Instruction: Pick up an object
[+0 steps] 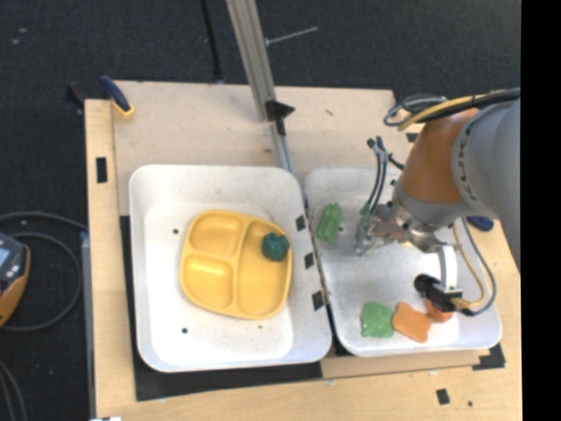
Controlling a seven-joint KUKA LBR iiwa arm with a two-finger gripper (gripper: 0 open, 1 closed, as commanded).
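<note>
The bench [193, 130] is carrying two shallow white bins side by side. The left bin [158, 323] is holding a yellow divided tray [223, 270], and a dark green object [275, 246] is sitting in the tray's upper right compartment. The right bin [351, 196] is lying just beside the left one, their inner walls nearly touching.

The arm [469, 160] is reaching in from the right of the view, its grey body and orange band [429, 160] hanging over the upper right part of the right bin. The wrist is pointing down and to the left, placing the gripper [366, 238] low over the bin floor in the bin's upper middle area. Whether it is touching the floor cannot be determined. Nothing is visible in its grasp.

A light green object [330, 221] is lying near the right bin's left wall, just beside the gripper and apart from it. A second green object [377, 320] is resting near the bin's front edge, touching an orange object [411, 322] to its right. A small red-orange object [440, 312] is sitting just beyond it, partly under a black cable end.

No legible writing is appearing on any item.
</note>
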